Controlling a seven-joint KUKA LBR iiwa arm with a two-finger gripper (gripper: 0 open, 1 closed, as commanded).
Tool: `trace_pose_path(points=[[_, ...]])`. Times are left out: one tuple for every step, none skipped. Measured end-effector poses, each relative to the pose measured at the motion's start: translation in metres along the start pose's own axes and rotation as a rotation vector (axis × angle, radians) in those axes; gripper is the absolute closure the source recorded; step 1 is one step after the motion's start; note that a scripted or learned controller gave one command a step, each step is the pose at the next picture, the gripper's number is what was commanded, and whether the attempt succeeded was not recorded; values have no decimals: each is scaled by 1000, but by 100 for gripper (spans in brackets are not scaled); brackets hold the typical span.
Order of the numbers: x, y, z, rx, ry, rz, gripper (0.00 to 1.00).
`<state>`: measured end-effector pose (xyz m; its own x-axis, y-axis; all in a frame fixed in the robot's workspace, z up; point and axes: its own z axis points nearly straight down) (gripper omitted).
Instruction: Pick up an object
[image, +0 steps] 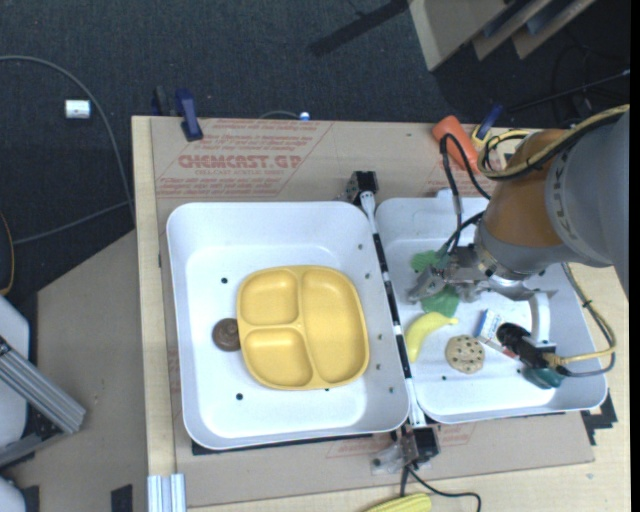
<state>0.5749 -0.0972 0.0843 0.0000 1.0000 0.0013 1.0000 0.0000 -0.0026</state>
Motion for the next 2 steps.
trace_pose_path(points=[[-5,-12,0,0,0,1,0],[-32,47,-1,-4,-3,-1,0]])
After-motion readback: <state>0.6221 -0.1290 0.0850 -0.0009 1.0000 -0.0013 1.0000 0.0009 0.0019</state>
